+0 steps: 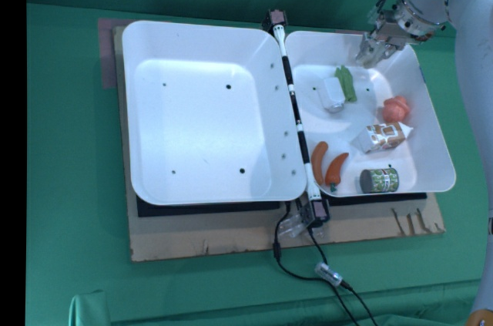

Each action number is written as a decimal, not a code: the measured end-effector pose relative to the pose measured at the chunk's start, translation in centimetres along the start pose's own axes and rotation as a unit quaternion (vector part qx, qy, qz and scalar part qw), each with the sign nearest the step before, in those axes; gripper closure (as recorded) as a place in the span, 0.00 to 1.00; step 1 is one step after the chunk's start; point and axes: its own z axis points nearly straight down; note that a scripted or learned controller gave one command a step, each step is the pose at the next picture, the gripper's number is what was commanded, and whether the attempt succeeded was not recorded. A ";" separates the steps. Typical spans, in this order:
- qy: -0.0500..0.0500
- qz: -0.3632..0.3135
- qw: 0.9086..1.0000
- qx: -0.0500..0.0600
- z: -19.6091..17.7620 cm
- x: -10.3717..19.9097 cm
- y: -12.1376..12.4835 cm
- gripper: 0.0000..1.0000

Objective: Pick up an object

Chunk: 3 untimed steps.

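Observation:
My gripper (370, 54) hangs over the back of the right bin (433, 133), fingers pointing down and slightly apart, with nothing between them. Just in front and to its left lie a green pod (347, 83) and a small white box (333, 94). Further forward are a pink lumpy piece (396, 109), a small orange-and-white carton (382, 137), an orange sausage shape (319, 154), a carrot (336, 169) and a dark can (379, 180) lying on its side.
The left bin (200, 112) lies beside the right one, with a black-and-white divider strip (293, 109) between them. Both rest on a cardboard sheet (231, 236) over green cloth. Cables (323, 270) trail off the front edge.

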 end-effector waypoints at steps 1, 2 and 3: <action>0.000 0.000 1.000 0.003 1.0 -0.1 0.0 1.00; 0.000 0.000 1.000 -0.005 -13.4 0.1 0.1 1.00; 0.000 0.000 1.000 0.000 0.1 0.5 0.0 1.00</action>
